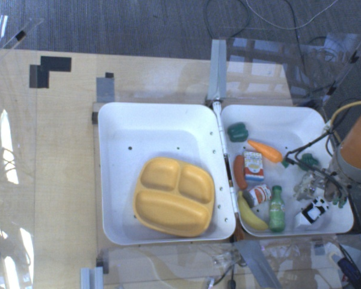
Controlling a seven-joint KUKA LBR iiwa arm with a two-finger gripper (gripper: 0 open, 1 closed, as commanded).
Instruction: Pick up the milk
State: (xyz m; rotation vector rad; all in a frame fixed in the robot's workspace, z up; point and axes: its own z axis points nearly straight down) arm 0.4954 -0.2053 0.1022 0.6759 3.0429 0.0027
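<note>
The milk is a small white carton with a red top and a blue label, lying in the middle of the right bin. An orange carrot lies just behind it and a red sausage is at its left side. My gripper hangs low over the right side of the same bin, roughly a hand's width right of the carton and apart from it. The grey wrist with its orange band stands above it at the view's right.
The right bin also holds a green pepper, a small can, a banana, a green bottle, a black-and-white item under the gripper and a small green piece. A yellow divided tray lies in the left bin.
</note>
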